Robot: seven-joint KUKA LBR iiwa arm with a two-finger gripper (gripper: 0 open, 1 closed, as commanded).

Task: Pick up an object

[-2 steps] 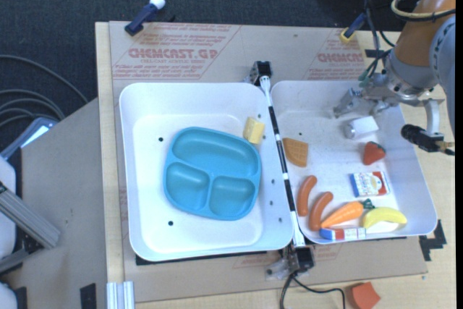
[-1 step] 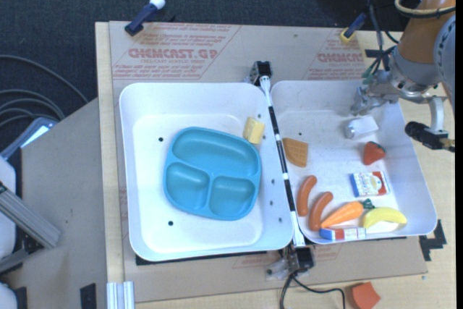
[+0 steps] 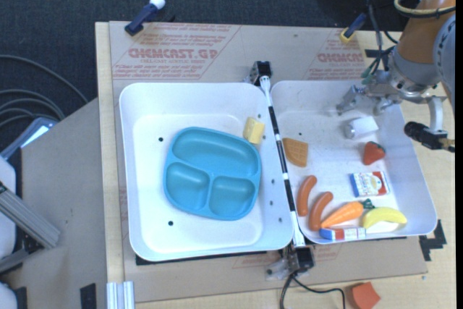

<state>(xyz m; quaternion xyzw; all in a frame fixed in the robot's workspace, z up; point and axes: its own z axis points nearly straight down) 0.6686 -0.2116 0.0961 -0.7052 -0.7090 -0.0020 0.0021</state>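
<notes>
The arm (image 3: 423,32) is reaching in from the right, and its gripper (image 3: 365,99) is hanging over the far part of the right bin (image 3: 419,177). How its claw is set cannot be told from this angle. Just near of it, a small pale grey object (image 3: 359,127) is lying on the bin floor, too blurred to name.

Further toward the near edge, a red strawberry (image 3: 373,153) is sitting close to the right wall, with a small printed carton (image 3: 369,184) lying just near of it. A tan cracker (image 3: 295,150) is resting by the left wall of that bin, and two sausages (image 3: 313,199) are lying side by side below it. An orange carrot (image 3: 343,213) is lying just beside the sausages, a yellow banana (image 3: 384,216) is sitting to its right, and a red and blue marker (image 3: 340,234) is lying along the near rim.

In the left bin (image 3: 137,155), a blue divided plate (image 3: 212,172) is lying flat, and a yellow block (image 3: 253,130) is sitting just beyond its far right corner.
</notes>
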